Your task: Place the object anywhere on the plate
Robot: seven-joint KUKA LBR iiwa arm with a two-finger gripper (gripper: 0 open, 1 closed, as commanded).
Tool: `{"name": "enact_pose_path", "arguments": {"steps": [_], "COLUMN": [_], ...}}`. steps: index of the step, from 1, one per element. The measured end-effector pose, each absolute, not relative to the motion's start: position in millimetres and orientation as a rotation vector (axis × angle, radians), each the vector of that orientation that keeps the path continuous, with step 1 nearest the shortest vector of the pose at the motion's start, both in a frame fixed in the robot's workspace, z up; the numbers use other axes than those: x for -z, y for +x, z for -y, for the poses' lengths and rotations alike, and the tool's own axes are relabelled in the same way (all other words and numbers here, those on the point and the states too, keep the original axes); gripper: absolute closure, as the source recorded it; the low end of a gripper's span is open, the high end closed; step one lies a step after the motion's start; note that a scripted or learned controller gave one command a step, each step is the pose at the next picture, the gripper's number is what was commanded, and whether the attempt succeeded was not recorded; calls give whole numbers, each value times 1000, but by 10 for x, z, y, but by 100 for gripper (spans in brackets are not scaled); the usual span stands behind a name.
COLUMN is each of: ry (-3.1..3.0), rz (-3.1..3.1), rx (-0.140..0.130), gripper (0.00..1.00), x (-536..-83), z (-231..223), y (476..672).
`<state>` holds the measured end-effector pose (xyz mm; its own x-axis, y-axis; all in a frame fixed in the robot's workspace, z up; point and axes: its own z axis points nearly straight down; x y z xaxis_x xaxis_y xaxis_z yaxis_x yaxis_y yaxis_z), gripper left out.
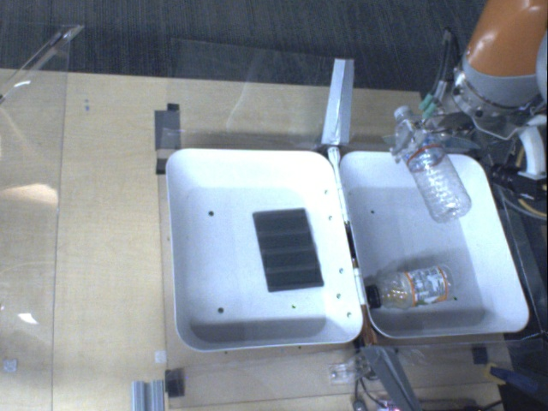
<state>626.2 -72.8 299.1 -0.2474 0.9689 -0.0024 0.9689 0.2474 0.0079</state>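
Clear plastic bottle (pixel 437 182) gripped in the hand (pixel 409 142).

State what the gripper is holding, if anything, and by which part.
The gripper holds a clear plastic bottle by its neck end, with the body hanging down over the right bin.

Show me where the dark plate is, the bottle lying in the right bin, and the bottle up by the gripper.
dark plate (pixel 291 248), camera view, middle of its ribbed top.
bottle lying in the right bin (pixel 417 286), camera view, on its label.
bottle by the gripper (pixel 440 187), camera view, on its clear body.
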Motion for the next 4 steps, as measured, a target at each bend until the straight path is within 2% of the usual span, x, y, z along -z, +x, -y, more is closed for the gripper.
{"name": "enact_pose_path", "arguments": {"steps": [1,2,3,4], "ry": [1991,1914,1655,1437], "rz": [-2426,-2488,-2667,-2790], "rx": [-5,-5,-7,-7], "gripper": [100,100,100,100], "x": [-2572,-2584,-2693,-2773], "z": [339,-380,-1041,-1422], "y": [6124,5967,5580,5248]}}
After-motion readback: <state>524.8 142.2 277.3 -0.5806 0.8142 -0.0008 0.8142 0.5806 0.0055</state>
